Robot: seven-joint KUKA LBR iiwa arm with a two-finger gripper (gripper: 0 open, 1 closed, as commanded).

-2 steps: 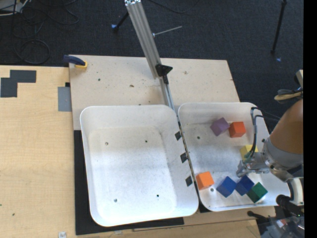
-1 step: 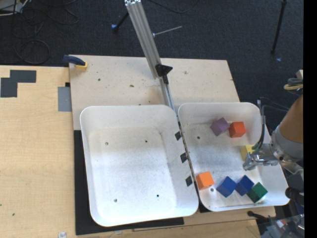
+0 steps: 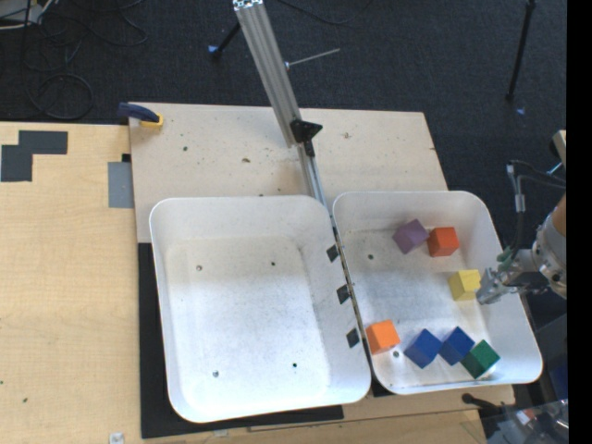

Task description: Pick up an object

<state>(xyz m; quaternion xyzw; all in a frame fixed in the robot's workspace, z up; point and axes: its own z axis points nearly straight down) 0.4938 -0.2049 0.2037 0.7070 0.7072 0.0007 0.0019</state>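
Observation:
The right bin (image 3: 370,213) holds several small blocks. A purple block (image 3: 410,236) and an orange-red block (image 3: 443,240) sit toward its far side. A yellow block (image 3: 464,284) lies near the right wall. Along the near side lie an orange block (image 3: 381,337), two blue blocks (image 3: 424,348) (image 3: 456,345) and a green block (image 3: 481,358). My gripper (image 3: 495,288) reaches in over the right rim, just right of the yellow block and close to it. Nothing shows between its fingers.
The left bin (image 3: 240,213) sits beside the right one, with black clips on the shared wall. A slanted aluminium post (image 3: 275,72) rises behind the bins. A blue-and-yellow clamp (image 3: 141,114) lies at the board's far left corner.

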